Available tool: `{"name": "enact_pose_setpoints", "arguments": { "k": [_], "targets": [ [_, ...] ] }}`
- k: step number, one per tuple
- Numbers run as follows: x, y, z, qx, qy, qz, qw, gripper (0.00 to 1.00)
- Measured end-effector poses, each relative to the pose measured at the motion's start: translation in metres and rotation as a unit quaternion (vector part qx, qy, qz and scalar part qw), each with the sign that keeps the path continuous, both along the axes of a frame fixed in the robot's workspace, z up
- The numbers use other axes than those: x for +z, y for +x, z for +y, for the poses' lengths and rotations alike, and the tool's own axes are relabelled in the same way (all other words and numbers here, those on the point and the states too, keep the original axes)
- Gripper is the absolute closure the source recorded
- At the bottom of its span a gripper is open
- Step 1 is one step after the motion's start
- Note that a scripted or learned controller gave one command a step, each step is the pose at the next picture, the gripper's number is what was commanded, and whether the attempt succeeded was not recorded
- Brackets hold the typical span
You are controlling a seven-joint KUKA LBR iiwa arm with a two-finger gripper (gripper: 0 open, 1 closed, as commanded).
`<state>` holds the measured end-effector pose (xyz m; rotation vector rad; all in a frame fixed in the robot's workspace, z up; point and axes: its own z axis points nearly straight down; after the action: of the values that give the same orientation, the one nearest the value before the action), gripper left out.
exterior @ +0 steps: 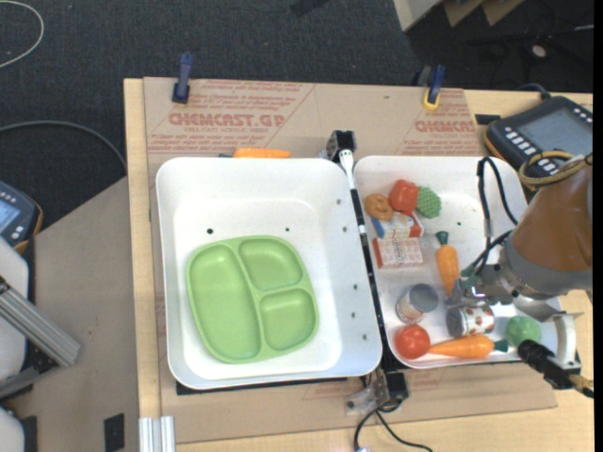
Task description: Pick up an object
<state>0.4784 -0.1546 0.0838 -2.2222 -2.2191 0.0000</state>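
Two white bins sit side by side on the desk [283, 111]. A green divided tray [252, 297] lies in the left bin [179, 196]. Toy foods crowd the right bin [471, 182]: a tomato [411, 342], two carrots, a small can [471, 322]. At the can hovers the pincer [468, 295]; whether it is wide or narrow, I cannot tell.

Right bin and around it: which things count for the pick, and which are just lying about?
For the job:
- right bin
- tomato
- long carrot
- small carrot
- can
- red pepper
- gripper, low over the can

Lying about:
- left bin
- green divided tray
- blue clamp
- handheld controller
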Motion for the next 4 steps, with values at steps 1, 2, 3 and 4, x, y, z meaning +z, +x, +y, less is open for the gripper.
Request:
{"name": "enact_pose_setpoints", "arguments": {
  "k": [1,2,3,4],
  "targets": [
    [0.112,0.013,0.058,0.005,-0.0001,-0.007,1.0,1.0],
    [0.132,0.026,0.131,0.005,0.001,-0.002,1.0,1.0],
    [0.134,0.002,0.198,0.005,0.0015,0.001,1.0,1.0],
    [0.334,0.003,0.182,0.001,0.0007,-0.01,0.9999,1.0]
  ]
}}
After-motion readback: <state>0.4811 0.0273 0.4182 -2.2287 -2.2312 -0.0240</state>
